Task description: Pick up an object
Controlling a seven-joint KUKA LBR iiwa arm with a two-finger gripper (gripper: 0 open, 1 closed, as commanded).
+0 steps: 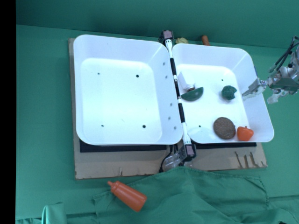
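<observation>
two white bins sit side by side on a brown cardboard sheet over green cloth. the left bin fills the middle left of the frame and the right bin the middle right; a black and white bar runs down the seam between them.

the gripper comes in at the right edge of the frame, over the right rim of the right bin. its pale fingers point left toward the bin floor and look slightly parted, with nothing between them.

in the right bin, a dark green lump lies nearest the gripper, just left of it, upper right of the floor. a dark green wedge lies by the left wall, touching a small white object just above it. a brown round disc sits at the lower right, with an orange pepper-like piece just beside it in the corner, against the wall. the middle of this bin's floor is bare, so the green lump has open room all round, while the wedge and the orange piece are crowded by walls.

outside the bins, an orange bottle lies on its side at the lower left on the cloth. a small orange thing and a pale lump lie behind the top rim. rumpled green fabric covers the bottom of the frame.
</observation>
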